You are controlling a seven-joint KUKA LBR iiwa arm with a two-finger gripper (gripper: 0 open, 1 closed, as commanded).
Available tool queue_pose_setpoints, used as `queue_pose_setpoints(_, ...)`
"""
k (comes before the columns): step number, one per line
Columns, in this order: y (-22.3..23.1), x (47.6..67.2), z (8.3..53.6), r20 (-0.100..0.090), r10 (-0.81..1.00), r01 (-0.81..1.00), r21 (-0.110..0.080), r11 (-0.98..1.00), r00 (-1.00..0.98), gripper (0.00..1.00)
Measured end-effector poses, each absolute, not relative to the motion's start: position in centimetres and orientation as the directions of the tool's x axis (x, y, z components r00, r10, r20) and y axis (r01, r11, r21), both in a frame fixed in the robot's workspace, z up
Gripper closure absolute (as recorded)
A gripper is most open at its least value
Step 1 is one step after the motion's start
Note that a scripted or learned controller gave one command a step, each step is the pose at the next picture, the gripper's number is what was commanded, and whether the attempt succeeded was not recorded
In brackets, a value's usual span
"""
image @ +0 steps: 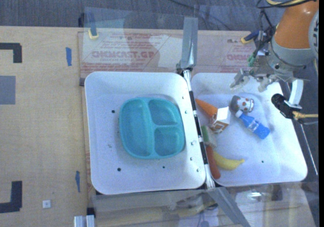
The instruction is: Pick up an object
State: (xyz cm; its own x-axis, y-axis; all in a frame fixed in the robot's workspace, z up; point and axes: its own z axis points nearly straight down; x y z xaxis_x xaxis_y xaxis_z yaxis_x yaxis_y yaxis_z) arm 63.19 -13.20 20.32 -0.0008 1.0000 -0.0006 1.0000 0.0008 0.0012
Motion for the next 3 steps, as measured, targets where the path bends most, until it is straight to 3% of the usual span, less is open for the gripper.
queue_pose_setpoints(1, -18.5, 61.2, 8.7, -0.001, 0.995, 0.995, 0.005, -0.097, 0.097, 0.00)
queue_pose_setpoints(2, -18.5, 61.3, 9.8, 0.000, 0.995, 0.995, 0.008, -0.099, 0.099, 1.00)
queue_pose_setpoints(3, -13.9, 63.1, 19.1, 0.000, 0.979, 0.979, 0.000, -0.204, 0.204, 1.00)
